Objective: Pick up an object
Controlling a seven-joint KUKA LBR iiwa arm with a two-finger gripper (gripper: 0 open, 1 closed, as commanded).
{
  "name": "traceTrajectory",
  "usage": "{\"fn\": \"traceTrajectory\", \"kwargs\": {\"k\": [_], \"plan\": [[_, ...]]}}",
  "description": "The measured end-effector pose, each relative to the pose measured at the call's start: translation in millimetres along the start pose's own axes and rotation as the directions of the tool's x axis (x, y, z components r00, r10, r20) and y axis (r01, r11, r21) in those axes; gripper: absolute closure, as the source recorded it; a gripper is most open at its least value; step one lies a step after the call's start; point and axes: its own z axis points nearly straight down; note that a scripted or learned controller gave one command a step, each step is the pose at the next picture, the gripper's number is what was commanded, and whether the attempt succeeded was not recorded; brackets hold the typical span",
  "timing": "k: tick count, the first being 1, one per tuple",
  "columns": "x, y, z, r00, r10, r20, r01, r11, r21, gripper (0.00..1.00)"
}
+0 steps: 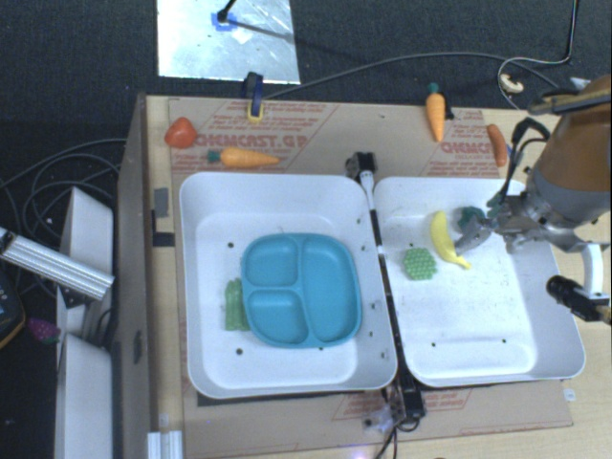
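Gripper (475,229) sits low in the right bin (497,352), at the end of the grey arm with the orange band, which comes in from the view's right. The tip is a dark teal-grey blur; I cannot tell its state, nor whether anything is caught in it.

Nearest candidate: yellow banana (444,239), lying just beside the tip on its left, touching or nearly so; which one is not resolvable. It lies at a slant, its lower end pointing down and toward the arm. Green bumpy ball (419,263) lies further left of the tip and slightly below, just beside the banana's lower half.

Left bin (206,256), well away from the tip across the divider, holds a blue 3-compartment plate (301,290) with a green item (234,306) tucked at its far edge. 2 carrots (436,113) (244,158), a red-orange item (181,133) and an orange piece (496,144) lie on the board outside the bins, behind the gripper.

Risks, as judged:
1. The banana is curved and smooth. A grasp near its end and not its middle would likely let it pivot or squirt out on closing.
2. If the tip is beside the fruit and not astride it, closing catches nothing, or shoves it left into the green ball.
3. A nudged ball would probably roll toward the divider wall.
4. A lift from an off-centre hold may let the banana swing and drop.
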Motion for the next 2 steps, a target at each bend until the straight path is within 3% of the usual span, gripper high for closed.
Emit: {"fn": "traceTrajectory", "kwargs": {"k": [1,2], "plan": [[40.6,59.4,107.2,1.000,-0.001,-0.001,0.001,1.000,-0.001,0.00],[39.8,60.3,95.8,1.000,-0.002,0.000,0.002,1.000,-0.003,1.00]]}}
